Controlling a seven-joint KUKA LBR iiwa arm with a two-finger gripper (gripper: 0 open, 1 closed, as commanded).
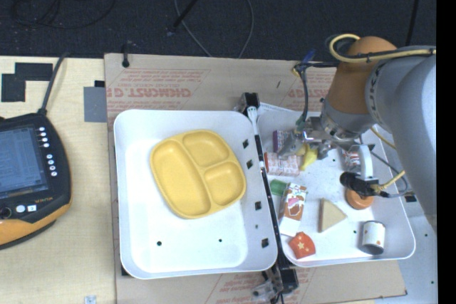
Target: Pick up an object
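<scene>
The arm's gripper (308,146) hung low over the right bin (399,242), near a yellow piece (308,156) & a pink-white packet (282,165). Couldn't tell its grip state, wrist blocked it. I'd say drop straight, centre on one item w/o nudging neighbours.

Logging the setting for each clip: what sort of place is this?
Likely a robotics lab bench for bin-picking trials: a teach pendant lies at the left, loose cables trail on the dark floor, and two white bins sit on a cardboard sheet.
</scene>
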